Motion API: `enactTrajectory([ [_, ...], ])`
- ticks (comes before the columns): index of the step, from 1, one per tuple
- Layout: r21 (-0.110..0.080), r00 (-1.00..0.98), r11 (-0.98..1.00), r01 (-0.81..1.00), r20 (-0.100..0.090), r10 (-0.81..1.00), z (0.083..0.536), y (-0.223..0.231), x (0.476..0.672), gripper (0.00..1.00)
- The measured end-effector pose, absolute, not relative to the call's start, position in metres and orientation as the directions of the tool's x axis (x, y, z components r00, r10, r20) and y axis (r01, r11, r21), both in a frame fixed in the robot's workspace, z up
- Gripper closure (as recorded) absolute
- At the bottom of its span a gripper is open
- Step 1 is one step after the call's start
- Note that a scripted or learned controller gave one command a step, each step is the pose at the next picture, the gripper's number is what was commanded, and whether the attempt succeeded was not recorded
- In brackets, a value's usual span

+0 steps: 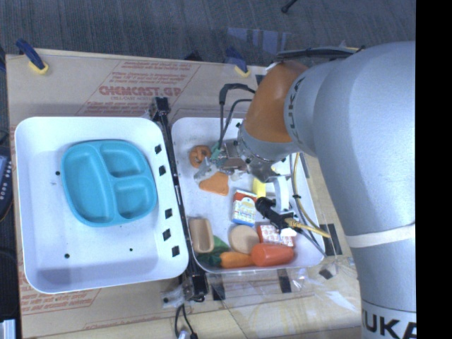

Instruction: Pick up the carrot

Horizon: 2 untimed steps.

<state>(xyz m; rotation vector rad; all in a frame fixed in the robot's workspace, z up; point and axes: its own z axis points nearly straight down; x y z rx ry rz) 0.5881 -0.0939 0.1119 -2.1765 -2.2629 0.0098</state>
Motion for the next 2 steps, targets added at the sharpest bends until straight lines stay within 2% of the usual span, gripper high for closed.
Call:
enactTrajectory([
  [1,-0.002,0.097,-0.097,0.995,-0.002,0.995,0.091,-0.1,0.604,0.0],
  [2,-0.001,0.093,-0.093,0.996,-0.001,0.996,0.102,-0.1,0.604,1.0],
])
